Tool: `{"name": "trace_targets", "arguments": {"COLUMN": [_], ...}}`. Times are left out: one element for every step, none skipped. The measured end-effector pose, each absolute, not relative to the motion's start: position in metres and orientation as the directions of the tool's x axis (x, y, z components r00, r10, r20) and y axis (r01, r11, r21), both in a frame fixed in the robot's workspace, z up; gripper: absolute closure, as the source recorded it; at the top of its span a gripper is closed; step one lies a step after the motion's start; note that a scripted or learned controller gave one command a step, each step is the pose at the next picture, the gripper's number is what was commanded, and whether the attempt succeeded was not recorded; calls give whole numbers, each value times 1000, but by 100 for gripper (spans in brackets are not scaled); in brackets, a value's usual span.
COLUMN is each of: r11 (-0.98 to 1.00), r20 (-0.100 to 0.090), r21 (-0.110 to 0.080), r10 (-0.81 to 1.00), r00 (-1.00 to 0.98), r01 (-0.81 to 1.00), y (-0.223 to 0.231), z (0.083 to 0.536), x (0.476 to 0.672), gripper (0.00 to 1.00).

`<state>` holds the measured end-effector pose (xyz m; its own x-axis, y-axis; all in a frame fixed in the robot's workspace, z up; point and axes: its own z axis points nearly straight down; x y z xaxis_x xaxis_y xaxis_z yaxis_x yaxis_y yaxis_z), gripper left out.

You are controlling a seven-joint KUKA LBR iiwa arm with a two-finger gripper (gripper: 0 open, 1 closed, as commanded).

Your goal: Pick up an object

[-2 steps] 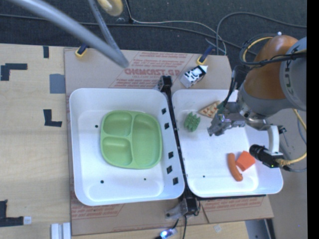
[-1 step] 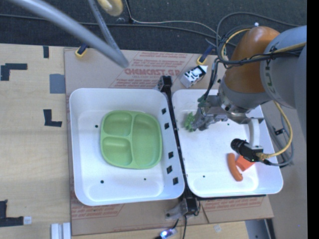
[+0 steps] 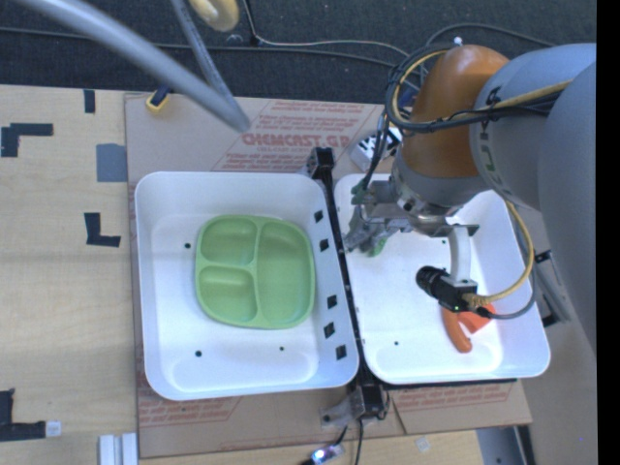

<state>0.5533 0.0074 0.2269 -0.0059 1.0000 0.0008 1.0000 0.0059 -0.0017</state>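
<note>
Two bins sit on the table, and the gripper (image 3: 373,232) is low over the right bin (image 3: 407,352) near a small green object (image 3: 376,244), its grip impossible to tell, so closing and lifting likely come next.

left bin (image 3: 155,289): white, small black dots on the floor
divided plate (image 3: 256,270): pale green, plain
right bin (image 3: 407,347): white
carrot-shaped thing (image 3: 457,331): orange, at my right bin's near side
small item by my gripper (image 3: 366,229): green, partly hidden
my arm (image 3: 542,134): grey, orange band above the wrist
cables on me: yellow and black
clips between bins (image 3: 331,303): black
bench (image 3: 48,289): light wood, black tape marks
cardboard sheet (image 3: 291,134): brown, red print
</note>
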Motion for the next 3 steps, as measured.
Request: {"name": "trace_targets", "arguments": {"r11": [6, 6, 3], "r20": [0, 1, -1], "r21": [-3, -1, -2], "r10": [1000, 1000, 1000], "r00": [-6, -6, -3], "r01": [1000, 1000, 1000], "y": [60, 102, 100], "z": [216, 223, 223], "x": [555, 569, 569], "gripper": [100, 100, 0]}}
